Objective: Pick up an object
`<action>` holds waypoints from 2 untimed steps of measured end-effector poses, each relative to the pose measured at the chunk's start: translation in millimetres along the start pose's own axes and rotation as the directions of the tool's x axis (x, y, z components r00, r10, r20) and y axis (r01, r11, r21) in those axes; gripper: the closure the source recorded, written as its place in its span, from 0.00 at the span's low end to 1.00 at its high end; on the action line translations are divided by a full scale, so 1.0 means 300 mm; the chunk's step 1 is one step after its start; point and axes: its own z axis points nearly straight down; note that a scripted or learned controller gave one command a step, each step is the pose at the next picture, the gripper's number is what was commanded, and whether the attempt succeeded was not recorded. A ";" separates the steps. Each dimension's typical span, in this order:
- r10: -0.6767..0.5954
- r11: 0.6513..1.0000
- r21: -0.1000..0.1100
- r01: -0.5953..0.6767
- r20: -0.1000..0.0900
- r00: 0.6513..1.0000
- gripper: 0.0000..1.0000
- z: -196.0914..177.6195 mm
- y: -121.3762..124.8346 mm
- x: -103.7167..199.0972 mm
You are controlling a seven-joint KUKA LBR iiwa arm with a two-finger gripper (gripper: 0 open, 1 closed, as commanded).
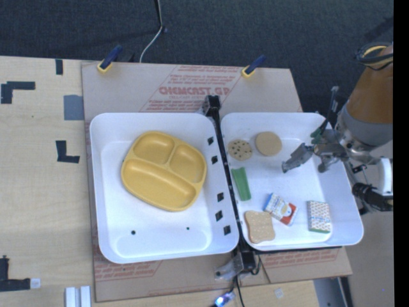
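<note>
Two white bins (102,171) on cardboard sheet (192,88), wooden bench (38,190).

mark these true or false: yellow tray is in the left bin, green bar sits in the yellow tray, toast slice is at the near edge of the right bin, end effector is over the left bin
1. The yellow tray lies in the left bin. True.
2. The green bar sits in the yellow tray. False: it lies in the right bin, beside the divider.
3. The toast slice lies near the front edge of the right bin. True.
4. The end effector is over the left bin. False: it is over the right bin.
</note>
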 end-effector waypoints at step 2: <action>-0.004 1.000 -0.008 0.004 0.002 1.000 0.00 0.165 0.039 0.019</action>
